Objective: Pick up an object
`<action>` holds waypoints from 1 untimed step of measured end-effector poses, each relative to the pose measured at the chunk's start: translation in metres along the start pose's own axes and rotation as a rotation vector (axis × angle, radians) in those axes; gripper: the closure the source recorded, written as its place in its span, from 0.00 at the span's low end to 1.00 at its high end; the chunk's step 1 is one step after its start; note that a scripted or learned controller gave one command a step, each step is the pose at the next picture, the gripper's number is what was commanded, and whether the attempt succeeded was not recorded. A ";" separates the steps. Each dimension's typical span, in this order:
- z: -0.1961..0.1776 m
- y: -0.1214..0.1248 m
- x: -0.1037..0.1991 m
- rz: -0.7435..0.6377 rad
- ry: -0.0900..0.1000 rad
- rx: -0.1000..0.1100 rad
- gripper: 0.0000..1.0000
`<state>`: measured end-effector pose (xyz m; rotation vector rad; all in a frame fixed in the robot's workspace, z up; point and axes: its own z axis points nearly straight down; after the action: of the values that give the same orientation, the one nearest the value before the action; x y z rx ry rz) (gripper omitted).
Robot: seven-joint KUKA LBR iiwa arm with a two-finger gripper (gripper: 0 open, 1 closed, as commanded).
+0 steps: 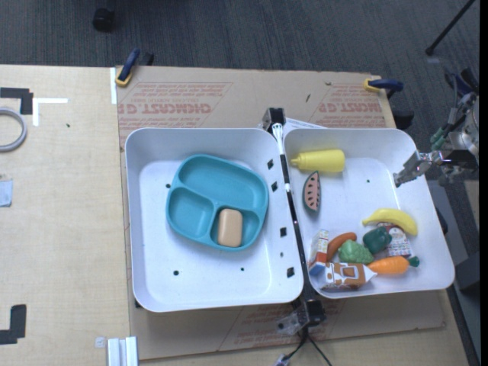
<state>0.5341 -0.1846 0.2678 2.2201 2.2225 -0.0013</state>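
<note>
Left bin (145, 280): a teal divided plate (217, 202) sits near centre, and a tan bread-like piece (229, 227) lies in its lower right compartment. The piece is probably staged there as a drop-off.

Right bin (427, 280): a yellow mustard bottle (318, 160) lies on its side near the upper wall, with a watermelon slice (311, 191) just below it. The lower corner holds a tight cluster:
- banana (391, 220)
- green pepper (377, 240)
- carrot (390, 265)
- sausage (340, 245)
- printed carton (345, 276)

Crowding here would likely hinder a clean grasp. The mustard bottle lies apart from the others, so it looks like the easier pick.

The gripper (404, 175) hangs over the right bin's upper right wall, holding nothing. I cannot tell whether the jaws are apart or together.
</note>
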 end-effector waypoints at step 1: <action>0.141 -0.014 0.011 0.053 0.001 0.001 0.00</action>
<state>0.5203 -0.1739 0.1267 2.2795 2.1632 -0.0008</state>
